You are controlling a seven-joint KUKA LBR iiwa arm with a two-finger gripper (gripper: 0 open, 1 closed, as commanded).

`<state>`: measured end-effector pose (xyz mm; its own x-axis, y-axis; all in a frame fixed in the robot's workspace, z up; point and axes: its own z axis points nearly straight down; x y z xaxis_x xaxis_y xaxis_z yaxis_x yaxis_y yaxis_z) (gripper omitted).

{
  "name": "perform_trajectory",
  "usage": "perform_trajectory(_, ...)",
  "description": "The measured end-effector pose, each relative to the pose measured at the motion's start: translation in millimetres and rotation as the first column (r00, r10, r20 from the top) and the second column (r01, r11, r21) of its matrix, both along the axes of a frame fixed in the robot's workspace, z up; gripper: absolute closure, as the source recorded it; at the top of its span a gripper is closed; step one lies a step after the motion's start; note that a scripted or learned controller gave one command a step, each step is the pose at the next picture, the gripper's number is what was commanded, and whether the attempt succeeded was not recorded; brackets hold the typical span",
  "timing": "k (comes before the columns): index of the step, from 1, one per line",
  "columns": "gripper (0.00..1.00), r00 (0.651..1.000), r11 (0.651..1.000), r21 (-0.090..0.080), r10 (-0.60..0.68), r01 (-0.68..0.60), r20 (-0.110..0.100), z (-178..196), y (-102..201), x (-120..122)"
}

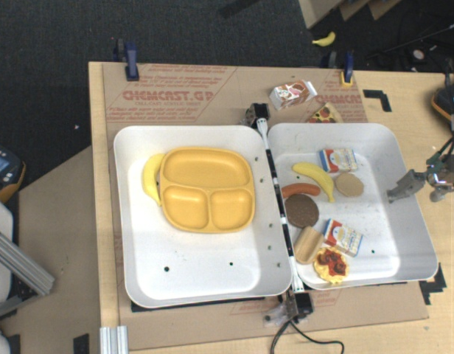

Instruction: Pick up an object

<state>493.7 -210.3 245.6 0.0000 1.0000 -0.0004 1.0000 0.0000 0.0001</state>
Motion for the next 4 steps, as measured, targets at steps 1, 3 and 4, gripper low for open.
perform_trajectory(1,0.00,1.000,1.000,0.004,0.009,-0.009,0.002,-166.0,124.0,38.3)
perform_trajectory(3,0.00,1.000,1.000,-0.009,0.010,-0.010,-0.020,-157.6,99.7,171.6)
perform_trajectory(4,1.00,1.000,1.000,-0.002,0.001,-0.001,-0.013,-148.0,100.7,171.2)
